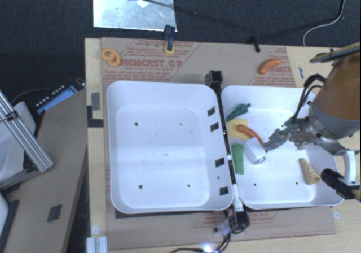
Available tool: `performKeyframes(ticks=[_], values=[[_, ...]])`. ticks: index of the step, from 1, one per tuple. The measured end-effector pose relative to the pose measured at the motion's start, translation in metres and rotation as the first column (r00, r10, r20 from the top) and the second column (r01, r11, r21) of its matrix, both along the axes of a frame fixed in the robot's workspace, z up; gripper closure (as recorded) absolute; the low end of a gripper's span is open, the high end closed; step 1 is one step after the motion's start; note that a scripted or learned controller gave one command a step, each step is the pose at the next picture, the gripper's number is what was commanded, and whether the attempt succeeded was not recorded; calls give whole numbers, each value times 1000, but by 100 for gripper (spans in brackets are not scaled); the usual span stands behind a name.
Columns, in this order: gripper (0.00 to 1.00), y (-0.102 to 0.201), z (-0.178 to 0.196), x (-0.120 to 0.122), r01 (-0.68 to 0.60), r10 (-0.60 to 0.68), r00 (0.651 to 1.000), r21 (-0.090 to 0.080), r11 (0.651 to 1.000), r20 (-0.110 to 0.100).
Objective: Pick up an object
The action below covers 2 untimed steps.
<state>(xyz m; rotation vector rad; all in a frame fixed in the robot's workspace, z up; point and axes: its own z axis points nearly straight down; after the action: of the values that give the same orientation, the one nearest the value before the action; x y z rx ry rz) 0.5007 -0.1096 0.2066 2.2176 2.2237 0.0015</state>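
The right bin [271,195] holds several toy items near its left wall: a green pepper-like piece [238,110], a yellow piece [237,123], an orange carrot-like piece [246,131], a green block [238,157] and a small white cylinder [254,154]. A tan cone-shaped piece [308,170] lies at the bin's right. My gripper [273,140] reaches in from the right and hovers low just right of the orange piece and above the white cylinder. Nothing shows between its fingers.
The left bin [163,144] lies beside it, parted by a black clamp rail [223,133]. On the cardboard beyond the bins lie an orange sausage-like toy [269,65], a tan ring [110,57] and a yellow-blue clip [169,40]. The arm's orange band [344,91] fills the right edge.
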Motion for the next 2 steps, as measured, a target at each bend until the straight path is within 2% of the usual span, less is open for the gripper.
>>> performKeyframes(ticks=[1, 2], values=[[100, 0, 11, 1, -2, 2, 1000, 0, 1000, 3], [100, 15, 126, 83, -7, 7, 1000, -3, 1000, 18]])
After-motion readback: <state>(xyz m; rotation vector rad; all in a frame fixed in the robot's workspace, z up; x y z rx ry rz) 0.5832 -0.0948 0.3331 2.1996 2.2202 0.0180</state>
